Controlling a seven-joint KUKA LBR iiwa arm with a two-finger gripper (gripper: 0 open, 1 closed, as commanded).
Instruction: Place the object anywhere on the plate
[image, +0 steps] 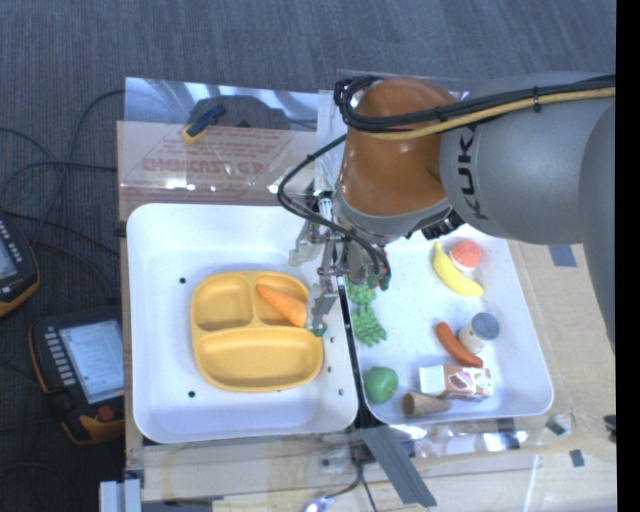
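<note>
Right around the middle of the frame, the gripper (322, 300) hangs down from under the big orange wrist band, over the seam where the two white bins meet, with its tips down by the right rim of the yellow plate (257, 331). Honestly I can't tell whether it's spread or pinched, the metal bits are too small and cluttered from this angle. What matters is the carrot (283, 303), which I take to be the object in question: it's lying at a slant in the plate's upper right compartment, its lower right end just beside the gripper tips, maybe touching them, I can't say which. Looks to me like the carrot is resting on the plate itself, so the placing part seems basically done or right at the letting-go point, though that's my read and not something the shot proves. The plate sits center-left of the left bin (160, 300), probably so it's an easy target away from the walls. Moving outward, just right of the gripper in the right bin (520, 330) there's a green leafy toy (366, 318), then a green round thing (380, 383) below it near the bottom rim. Further right are a banana (455, 272), a sausage-looking piece (458, 344), and a small carton (456, 381), all well apart from the plate, basically the leftover pile to pick from.
</note>
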